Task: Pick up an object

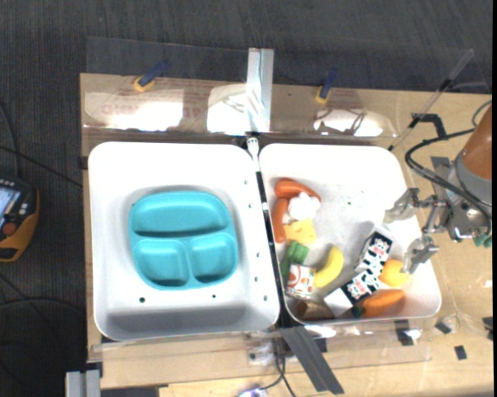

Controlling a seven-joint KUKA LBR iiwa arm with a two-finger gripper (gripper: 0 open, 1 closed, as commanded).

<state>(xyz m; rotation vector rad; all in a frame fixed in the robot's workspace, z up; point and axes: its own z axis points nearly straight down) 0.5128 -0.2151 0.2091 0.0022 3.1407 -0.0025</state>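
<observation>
The right bin [347,160] holds a pile of toy food along its left and front sides. An orange sausage-like piece [293,188] lies at the back, with a white piece [302,209] just below it. A yellow banana [329,266] lies in the middle, next to a green-topped can [298,275]. At the front right are a black-and-white patterned box [370,265], an orange ball [392,273] and a carrot [383,302]. My gripper [407,234] hangs over the bin's right side, open, with nothing between its fingers, just above and right of the patterned box.
The left bin [116,304] holds a teal divided tray [182,236]. A ridge [265,246] separates the two bins. Cables [434,143] run along the bench at the right, and a handheld pendant [4,213] lies on the floor at the far left.
</observation>
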